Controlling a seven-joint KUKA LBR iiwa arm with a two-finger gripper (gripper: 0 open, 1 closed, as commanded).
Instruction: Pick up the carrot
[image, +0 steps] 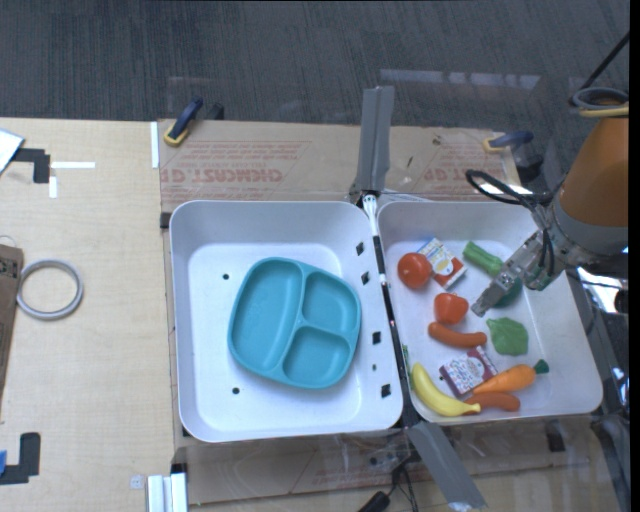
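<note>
A roll of tape (46, 289) lies on the bench at far left. The left bin (190, 330) holds a blue tray (295, 323). In the right bin (575, 395) are a banana (438, 394), a tomato (414, 269) and the carrot (510, 379), near the front right corner. The gripper (497, 296) hangs above the bin's middle, well clear of the carrot; whether it is apart or together I cannot tell.

Hovered, hand (497, 295), over bare bin floor; crowded just beside by green leafy piece (508, 336), red pepper (451, 307); carrot (509, 378) beyond, hemmed by snack packet (463, 374), sausage (496, 401), banana (439, 393).
</note>
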